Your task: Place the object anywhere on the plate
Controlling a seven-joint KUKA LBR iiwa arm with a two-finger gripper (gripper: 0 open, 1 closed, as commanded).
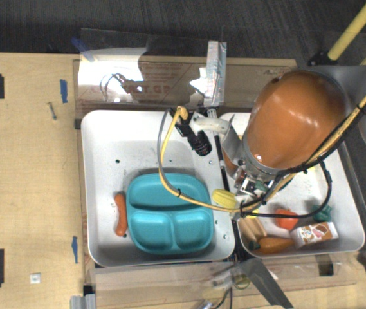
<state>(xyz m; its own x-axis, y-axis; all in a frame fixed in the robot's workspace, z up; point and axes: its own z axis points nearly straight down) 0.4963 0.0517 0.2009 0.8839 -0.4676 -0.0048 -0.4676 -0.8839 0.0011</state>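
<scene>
Teal plate [168, 220] sits in your left bin [99, 172], orange sausage [121, 213] just beside it. Right bin [350, 237] holds carrot [274, 243], carton [316, 233]. Arm [292, 121] hides gripper; can't tell state.

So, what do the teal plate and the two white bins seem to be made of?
The teal plate looks like moulded plastic: one even colour, rounded corners, soft raised dividers between its compartments, and a dull sheen. The left bin and the right bin look like thin white plastic or perhaps coated metal, with a smooth, slightly glossy surface and rounded rims; the view leaves this open.
</scene>
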